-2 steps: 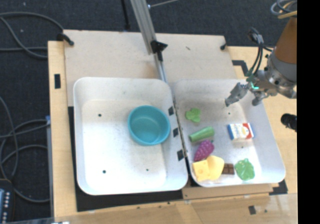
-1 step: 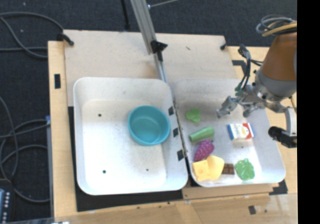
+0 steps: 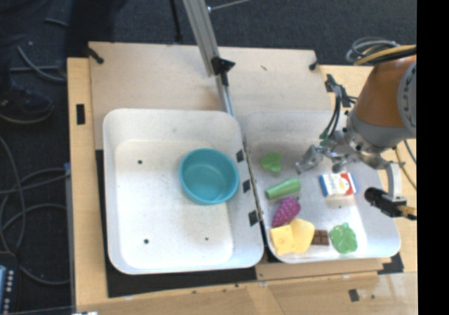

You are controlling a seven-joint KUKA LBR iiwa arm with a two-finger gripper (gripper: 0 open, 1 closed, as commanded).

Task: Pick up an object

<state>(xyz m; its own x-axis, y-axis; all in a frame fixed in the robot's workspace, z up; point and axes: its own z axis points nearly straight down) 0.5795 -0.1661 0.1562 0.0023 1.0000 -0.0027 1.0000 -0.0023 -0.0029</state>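
My gripper (image 3: 322, 162) hangs over the middle of the right bin (image 3: 382, 236), below the orange band of the arm (image 3: 382, 99). Its fingers (image 3: 306, 162) are spread open and nothing sits between them. Just below and to its right lies a small white carton with red and blue print (image 3: 337, 184). A small green piece (image 3: 271, 162) lies to the gripper's left, and a green cylinder (image 3: 283, 188) lies below that. Purple grapes (image 3: 285, 211), a yellow wedge (image 3: 292, 236), a small brown block (image 3: 320, 238) and a green pepper (image 3: 343, 237) lie along the near side.
The left bin (image 3: 133, 236) holds a blue bowl (image 3: 208, 175) near its right side. A slanted metal pole (image 3: 200, 19) rises from the bench behind the bins. Cables (image 3: 372, 50) hang by the arm at the right.
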